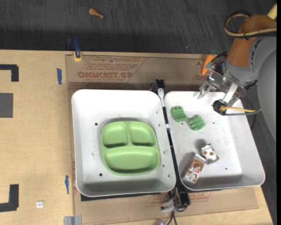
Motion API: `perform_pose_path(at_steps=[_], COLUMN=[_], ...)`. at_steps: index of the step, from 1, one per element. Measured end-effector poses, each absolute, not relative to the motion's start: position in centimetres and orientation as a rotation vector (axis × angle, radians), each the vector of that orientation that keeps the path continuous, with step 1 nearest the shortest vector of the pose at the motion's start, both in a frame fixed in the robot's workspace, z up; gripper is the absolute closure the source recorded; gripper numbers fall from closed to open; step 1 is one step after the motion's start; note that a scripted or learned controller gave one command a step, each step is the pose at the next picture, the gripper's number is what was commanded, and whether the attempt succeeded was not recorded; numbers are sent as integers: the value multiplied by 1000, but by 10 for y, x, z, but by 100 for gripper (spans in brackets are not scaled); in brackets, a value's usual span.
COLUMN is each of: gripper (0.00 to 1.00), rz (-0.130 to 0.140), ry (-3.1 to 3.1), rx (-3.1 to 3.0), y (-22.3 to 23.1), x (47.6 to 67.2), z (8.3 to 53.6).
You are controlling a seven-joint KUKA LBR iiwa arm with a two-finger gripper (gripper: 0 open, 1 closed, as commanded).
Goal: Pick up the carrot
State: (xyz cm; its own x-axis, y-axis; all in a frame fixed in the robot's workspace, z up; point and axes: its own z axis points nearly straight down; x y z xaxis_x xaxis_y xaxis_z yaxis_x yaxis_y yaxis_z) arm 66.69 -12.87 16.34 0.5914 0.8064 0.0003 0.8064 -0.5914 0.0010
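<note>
Hovering above the far right corner of the right bin [246, 145], the gripper [218, 93] has its fingers spread with nothing between them. An orange carrot [95, 13] lies on the dark floor, well beyond the far edge of the tabletop [35, 145] and well apart from that bin.

Left bin [83, 132]: green divided tray [129, 146]. Right bin [246, 169]: green toy [188, 118] far, two small packets [201, 162] near.
</note>
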Motion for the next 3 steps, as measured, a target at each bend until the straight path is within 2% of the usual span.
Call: perform_pose_path(at_steps=[1,2,3], gripper=[0,0,0], rz=[1,-4,-5], ry=[1103,323,425], rx=[2941,3127,3116], y=[-194,-185,-224], x=[661,649,610], z=[139,142,154])
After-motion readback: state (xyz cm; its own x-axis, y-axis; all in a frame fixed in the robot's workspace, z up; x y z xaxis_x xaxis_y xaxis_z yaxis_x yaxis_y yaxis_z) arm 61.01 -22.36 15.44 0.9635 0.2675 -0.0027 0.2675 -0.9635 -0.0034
